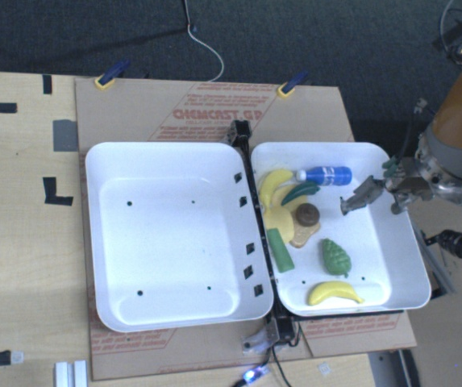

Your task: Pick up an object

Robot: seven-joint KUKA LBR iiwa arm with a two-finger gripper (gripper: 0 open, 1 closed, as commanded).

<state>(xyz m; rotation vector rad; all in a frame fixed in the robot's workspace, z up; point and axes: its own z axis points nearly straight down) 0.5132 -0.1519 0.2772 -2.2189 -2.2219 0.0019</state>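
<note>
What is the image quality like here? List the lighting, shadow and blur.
Camera view: even, soft light, with no harsh glare on the white bins; faint shadows under the bananas; the end effector looks slightly soft, and small items like the blue bottle lack fine detail.

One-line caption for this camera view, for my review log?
Gripper hovers over the right bin, beside a blue bottle and bananas.

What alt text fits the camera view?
The hand hovers over the right bin, which holds a blue bottle, two bananas, a green pepper and other toys. The left bin sits beside it on cardboard.
</note>
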